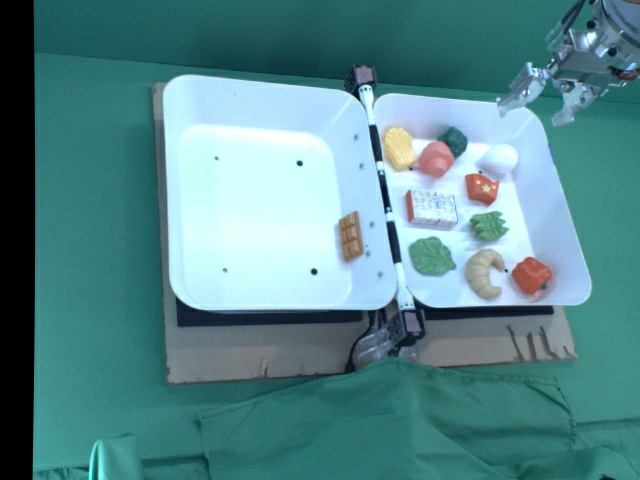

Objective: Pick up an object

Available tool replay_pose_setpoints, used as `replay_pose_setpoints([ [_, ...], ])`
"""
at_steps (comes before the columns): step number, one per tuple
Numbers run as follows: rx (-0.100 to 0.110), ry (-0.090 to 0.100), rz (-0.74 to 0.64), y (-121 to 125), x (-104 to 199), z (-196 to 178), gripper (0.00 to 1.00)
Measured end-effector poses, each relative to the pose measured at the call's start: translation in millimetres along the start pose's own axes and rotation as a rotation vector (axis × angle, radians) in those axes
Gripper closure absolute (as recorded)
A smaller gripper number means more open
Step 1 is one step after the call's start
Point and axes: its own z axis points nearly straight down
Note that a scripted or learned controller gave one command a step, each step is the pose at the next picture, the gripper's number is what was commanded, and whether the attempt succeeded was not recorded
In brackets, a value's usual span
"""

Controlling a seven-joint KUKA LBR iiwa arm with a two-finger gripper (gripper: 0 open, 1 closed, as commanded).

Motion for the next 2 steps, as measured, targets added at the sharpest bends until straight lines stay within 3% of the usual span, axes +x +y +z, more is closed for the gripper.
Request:
replay_pose_setpoints([
  [1, 0.007, 0.001, 0.002, 1.6, -18.7, 101.6, 0.00],
  [2, -0.007, -0.003, -0.001, -0.1, -18.1, 185.9, 0.00],
])
